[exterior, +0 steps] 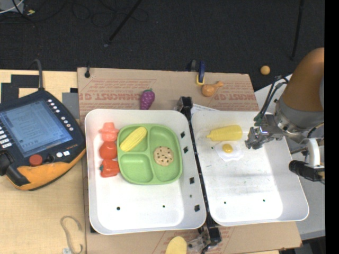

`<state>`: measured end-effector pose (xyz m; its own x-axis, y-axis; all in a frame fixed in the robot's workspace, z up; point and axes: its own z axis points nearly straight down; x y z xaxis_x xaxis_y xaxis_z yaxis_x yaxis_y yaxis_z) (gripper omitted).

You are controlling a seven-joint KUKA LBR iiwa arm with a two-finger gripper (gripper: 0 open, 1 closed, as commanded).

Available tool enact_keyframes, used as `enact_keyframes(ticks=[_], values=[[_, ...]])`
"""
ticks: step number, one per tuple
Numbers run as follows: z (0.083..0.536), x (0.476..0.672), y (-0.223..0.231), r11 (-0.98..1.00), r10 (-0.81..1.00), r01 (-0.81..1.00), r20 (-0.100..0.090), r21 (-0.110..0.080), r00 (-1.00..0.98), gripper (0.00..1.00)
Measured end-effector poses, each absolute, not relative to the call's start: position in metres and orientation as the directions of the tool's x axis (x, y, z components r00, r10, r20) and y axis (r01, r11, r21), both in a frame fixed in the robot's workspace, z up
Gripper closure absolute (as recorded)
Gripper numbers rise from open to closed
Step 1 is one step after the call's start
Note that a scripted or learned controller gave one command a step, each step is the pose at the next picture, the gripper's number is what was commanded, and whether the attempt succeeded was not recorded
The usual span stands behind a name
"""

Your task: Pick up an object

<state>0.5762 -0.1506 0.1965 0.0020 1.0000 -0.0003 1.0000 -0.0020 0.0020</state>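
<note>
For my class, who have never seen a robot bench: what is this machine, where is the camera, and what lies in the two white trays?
The picture comes from one camera fixed above the bench, looking down at a slant. The grey and orange shape on the right is a robot arm; its gripper hangs over the right bin, near a yellow toy and a toy fried egg. I see nothing between its fingers. The left bin holds a green divided plate with a toy corn cob and a cookie, beside red toys. At far left lies the operator's control tablet.
</note>
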Motion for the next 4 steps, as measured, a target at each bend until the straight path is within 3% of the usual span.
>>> enact_keyframes(ticks=[1,2,3,4], values=[[0.229,0.576,-0.152,-0.001,1.0,1.0,0.0,0.002,0.001,1.0],[0.229,0.566,-0.096,0.003,1.0,1.0,0.003,-0.003,-0.003,1.0],[0.235,0.58,-0.04,0.005,1.0,1.0,0.002,-0.001,-0.005,1.0],[0.228,0.582,-0.03,0.0,1.0,1.0,0.001,-0.004,0.0,1.0]])
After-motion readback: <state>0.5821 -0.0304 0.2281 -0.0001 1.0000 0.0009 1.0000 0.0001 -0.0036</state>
